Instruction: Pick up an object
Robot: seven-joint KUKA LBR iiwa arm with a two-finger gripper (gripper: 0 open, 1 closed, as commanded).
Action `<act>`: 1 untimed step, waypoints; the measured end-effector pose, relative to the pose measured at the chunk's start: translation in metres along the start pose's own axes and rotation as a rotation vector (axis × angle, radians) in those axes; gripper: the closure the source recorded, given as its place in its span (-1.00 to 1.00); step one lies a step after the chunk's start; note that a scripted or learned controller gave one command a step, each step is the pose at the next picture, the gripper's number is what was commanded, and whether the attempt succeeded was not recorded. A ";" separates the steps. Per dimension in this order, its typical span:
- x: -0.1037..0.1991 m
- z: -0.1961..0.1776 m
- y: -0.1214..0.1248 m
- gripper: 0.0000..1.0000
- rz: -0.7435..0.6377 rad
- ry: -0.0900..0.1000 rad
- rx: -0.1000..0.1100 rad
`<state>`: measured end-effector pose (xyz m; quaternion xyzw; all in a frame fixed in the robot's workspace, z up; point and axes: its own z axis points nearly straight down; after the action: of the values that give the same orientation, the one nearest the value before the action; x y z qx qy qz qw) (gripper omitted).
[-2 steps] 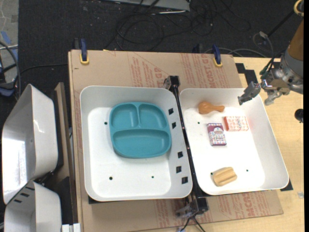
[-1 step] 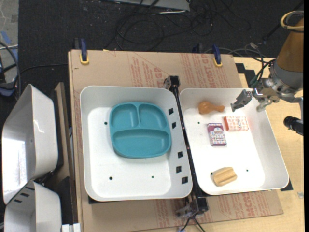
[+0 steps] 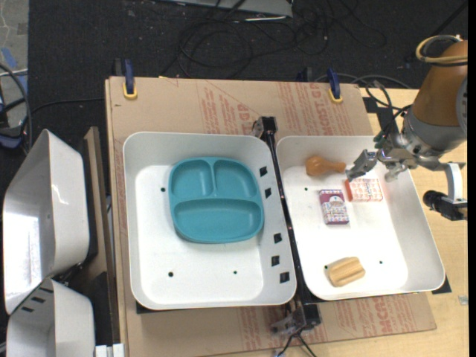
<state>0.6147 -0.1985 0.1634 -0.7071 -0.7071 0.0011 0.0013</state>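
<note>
In the right bin [image 3: 416, 222] lie several objects. An orange-brown drumstick-shaped toy [image 3: 320, 166] sits at the back left. A maroon patterned box [image 3: 334, 207] is near the middle, and a pink-and-white packet [image 3: 367, 190] lies just to its right. A tan bread-like block [image 3: 346, 271] rests near the front. My gripper [image 3: 372, 173] hangs over the back of this bin, just above the far edge of the pink packet, reaching in from the right. Its fingers stand spread apart, open, with nothing between them.
The left bin [image 3: 149, 222] holds a teal divided plate [image 3: 216, 200]. A black divider [image 3: 279, 207] runs between the two bins. Both bins rest on a cardboard sheet [image 3: 223, 103] held by clamps. White containers [image 3: 41, 214] stand off the bench at the left.
</note>
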 end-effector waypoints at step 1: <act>-0.009 0.052 -0.003 -1.00 0.002 0.000 0.000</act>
<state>0.6111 -0.2080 0.1117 -0.7077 -0.7065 0.0012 0.0010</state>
